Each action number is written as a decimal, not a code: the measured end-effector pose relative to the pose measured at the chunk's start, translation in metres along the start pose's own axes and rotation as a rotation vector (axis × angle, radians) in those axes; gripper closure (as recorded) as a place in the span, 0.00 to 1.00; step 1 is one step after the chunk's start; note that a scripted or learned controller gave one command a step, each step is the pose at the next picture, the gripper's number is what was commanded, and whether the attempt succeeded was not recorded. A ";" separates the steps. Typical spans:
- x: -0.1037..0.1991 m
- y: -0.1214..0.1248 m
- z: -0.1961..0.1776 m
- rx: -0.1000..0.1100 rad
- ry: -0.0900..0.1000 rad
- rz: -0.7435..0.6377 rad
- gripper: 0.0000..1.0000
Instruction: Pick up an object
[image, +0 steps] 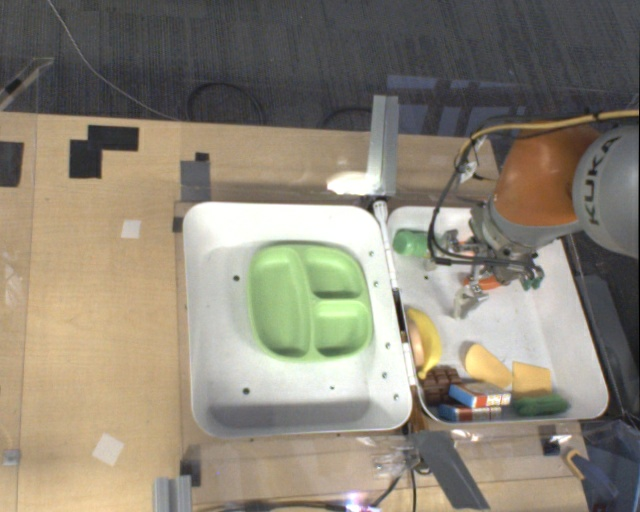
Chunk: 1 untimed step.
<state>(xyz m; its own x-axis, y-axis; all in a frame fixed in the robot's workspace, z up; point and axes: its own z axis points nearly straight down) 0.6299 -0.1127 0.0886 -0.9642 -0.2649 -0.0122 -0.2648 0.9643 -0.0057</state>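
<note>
Over the right bin (590, 385), toward the table's far right corner, the arm (560, 185) hangs w/ end effector (478, 292) low above the bin floor; a small orange bit shows at its tip, but can't tell if fingers are open or gripping. Green cup (409, 241) sits in bin's far-left corner. Banana (427, 338), yellow wedges (487, 365), blue block (470, 409) cluster at near edge. Left bin (215, 300) holds a green tray (306, 300).

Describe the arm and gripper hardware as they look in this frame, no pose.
The arm is a grey KUKA iiwa, with part of the KUKA lettering visible on its shell and a rounded orange band above the wrist. A yellow cable and black cables run along the wrist. The gripper is a small metallic assembly with dark parts, exposed wiring and orange near the tips.
</note>
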 end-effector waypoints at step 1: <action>-0.004 0.001 -0.011 0.002 -0.011 -0.005 1.00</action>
<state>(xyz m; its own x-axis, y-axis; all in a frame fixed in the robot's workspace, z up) 0.6338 -0.1108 0.1000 -0.9628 -0.2692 -0.0232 -0.2691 0.9631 -0.0077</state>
